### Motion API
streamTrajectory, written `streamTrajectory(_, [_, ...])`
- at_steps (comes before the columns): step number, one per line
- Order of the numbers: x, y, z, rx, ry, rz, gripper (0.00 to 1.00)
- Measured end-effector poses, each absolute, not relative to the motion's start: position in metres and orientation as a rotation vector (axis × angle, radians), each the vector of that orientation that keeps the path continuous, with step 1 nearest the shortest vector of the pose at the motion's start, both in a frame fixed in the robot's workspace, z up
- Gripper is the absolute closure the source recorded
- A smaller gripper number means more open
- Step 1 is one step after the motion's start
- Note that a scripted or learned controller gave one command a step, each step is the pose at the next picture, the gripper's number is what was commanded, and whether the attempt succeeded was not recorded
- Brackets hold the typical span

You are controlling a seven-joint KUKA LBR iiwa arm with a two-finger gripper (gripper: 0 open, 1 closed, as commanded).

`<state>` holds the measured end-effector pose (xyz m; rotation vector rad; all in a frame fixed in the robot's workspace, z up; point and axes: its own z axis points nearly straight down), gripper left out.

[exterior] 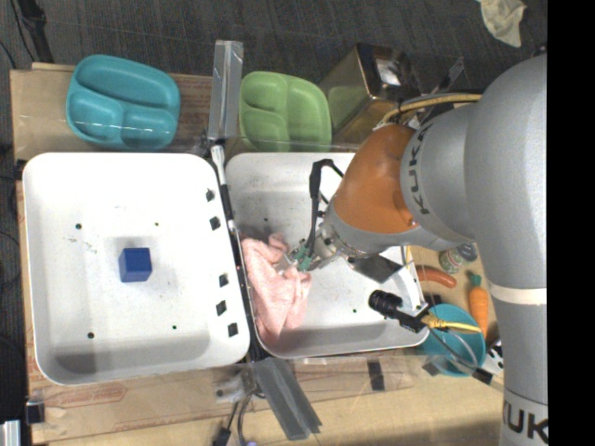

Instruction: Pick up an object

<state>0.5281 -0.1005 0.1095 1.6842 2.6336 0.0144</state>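
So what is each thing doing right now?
Pink cloth: crumpled in the right bin, against its left wall.
Blue cube: sitting flat in the left bin, alone.
Gripper: down at the pink cloth's upper right edge.
Teal tray: behind the bins.
Green tray: behind the bins.

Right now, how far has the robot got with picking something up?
Done: the arm has reached into the right bin, and its gripper is down at the pink cloth. In hand: nothing I can confirm; the cloth lies on the bin floor. Left: grasp and lift it. The blue cube sits untouched in the left bin.
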Motion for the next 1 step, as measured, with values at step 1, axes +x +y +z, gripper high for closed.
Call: streamTrajectory(1, [0.5872, -0.0326, 0.1923, 2.074, 2.359, -0.001, 1.00])
